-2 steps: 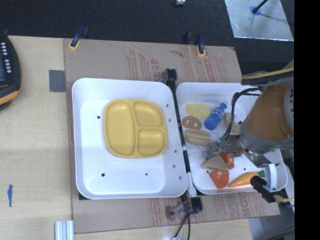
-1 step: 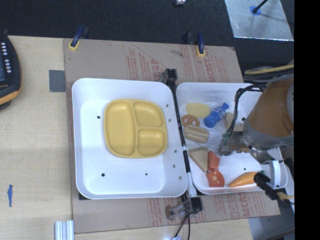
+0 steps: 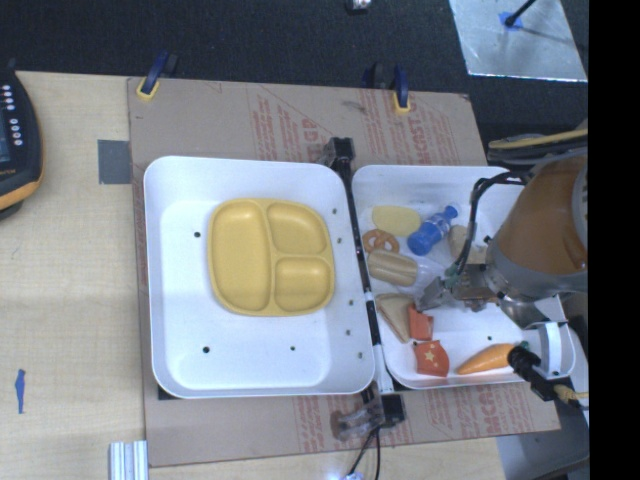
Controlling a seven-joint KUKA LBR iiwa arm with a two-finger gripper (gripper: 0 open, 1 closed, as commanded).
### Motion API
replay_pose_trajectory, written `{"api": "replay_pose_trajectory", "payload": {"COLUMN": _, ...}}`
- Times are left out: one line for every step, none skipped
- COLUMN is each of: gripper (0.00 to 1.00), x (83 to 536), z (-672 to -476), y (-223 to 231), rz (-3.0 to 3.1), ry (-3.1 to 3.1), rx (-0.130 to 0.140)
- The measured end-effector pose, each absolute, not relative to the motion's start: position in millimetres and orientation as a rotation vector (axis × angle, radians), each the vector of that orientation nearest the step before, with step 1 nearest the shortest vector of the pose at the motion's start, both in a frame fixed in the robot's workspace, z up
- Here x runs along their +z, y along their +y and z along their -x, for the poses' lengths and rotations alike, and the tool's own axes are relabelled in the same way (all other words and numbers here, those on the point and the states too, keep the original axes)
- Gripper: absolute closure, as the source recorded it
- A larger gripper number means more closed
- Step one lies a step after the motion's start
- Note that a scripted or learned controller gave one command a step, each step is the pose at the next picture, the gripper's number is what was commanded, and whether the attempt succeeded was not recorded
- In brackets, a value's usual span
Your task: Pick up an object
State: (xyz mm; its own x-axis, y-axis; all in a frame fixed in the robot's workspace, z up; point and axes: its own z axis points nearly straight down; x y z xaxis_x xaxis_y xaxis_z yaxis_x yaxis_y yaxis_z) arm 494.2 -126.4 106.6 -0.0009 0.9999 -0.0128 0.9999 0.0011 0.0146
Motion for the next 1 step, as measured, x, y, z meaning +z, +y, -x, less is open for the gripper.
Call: {"api": "replay_pose_trajectory", "payload": {"gripper": 0.00, "x": 157.5, "z": -573.0, "y": -142.5, "rz": -2.210, "ry": 2.223, "rx": 0.005}}
